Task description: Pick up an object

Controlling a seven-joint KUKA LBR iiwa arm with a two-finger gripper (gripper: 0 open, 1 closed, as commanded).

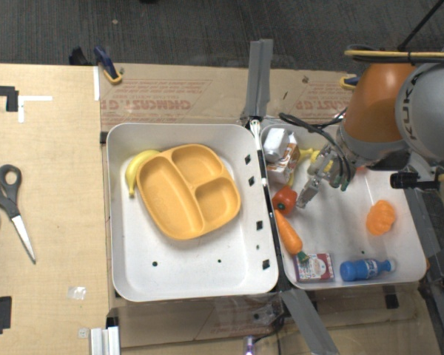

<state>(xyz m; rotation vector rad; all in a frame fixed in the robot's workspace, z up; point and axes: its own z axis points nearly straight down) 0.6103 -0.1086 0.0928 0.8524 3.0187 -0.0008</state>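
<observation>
On the counter [44,198] at the far left lie scissors [11,205]; then comes the left bin [133,272] holding a yellow divided plate [189,191] with a banana [137,167] tucked against its left edge. In the right bin [340,235], a red tomato-like piece [284,199] sits just left of the hand [314,183], and a carrot [288,233] lies just near of it, its long axis running from far-left to near-right, green tip toward the near wall. The hand hangs low beside the tomato piece; whether it is open or closed I cannot tell. For a clean pick I'd judge it should close across the carrot's narrow width, not along its length. Further right lie a small carton [314,267], a blue bottle [366,269] on its side and an orange piece [381,217].
</observation>
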